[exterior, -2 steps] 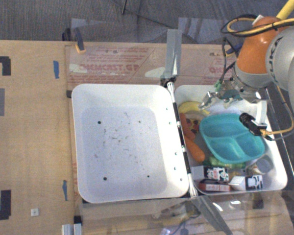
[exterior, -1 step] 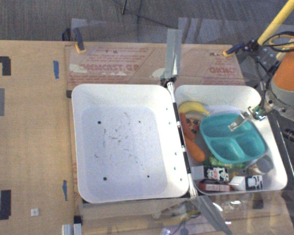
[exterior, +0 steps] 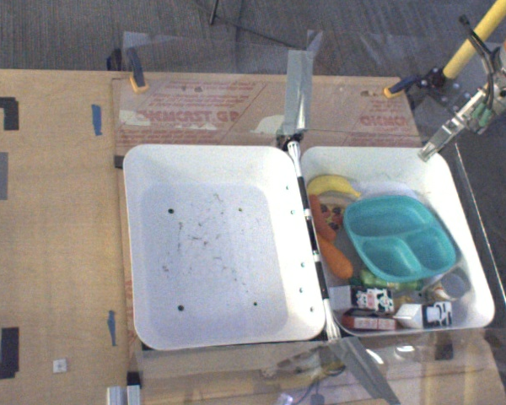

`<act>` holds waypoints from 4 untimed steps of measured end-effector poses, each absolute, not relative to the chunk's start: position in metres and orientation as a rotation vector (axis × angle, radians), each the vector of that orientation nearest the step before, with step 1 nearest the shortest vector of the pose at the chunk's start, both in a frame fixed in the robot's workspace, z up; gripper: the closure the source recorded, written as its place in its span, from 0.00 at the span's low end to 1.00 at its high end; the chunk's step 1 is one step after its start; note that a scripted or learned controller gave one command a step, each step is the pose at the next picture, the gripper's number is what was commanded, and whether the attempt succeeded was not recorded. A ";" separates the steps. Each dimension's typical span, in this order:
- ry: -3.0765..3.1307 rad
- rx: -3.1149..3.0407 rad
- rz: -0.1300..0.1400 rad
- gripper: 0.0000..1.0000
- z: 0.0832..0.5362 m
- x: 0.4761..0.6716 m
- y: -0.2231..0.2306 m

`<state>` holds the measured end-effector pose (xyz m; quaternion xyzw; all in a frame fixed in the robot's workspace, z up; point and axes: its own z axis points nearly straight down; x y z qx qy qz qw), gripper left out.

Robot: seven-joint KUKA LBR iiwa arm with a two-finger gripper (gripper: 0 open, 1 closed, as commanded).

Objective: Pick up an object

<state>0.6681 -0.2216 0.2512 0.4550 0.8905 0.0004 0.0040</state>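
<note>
- Camera view: I see the pincer [exterior: 427, 150] over the right bin's [exterior: 472, 226] far rim; I can't tell its state.
- Teal tray [exterior: 398, 237], banana [exterior: 333, 186], carrot [exterior: 331, 243] lie inside.

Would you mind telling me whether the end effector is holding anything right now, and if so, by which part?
Nothing is held. The end effector sits over the back right corner of the right bin, with nothing between its fingers, apart from the teal tray and banana.
</note>
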 end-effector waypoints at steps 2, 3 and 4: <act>2.801 1.419 0.002 0.00 0.126 0.649 -0.136; 2.829 1.347 0.001 0.00 0.179 0.668 -0.211; 2.973 1.003 0.002 0.00 0.206 0.651 -0.155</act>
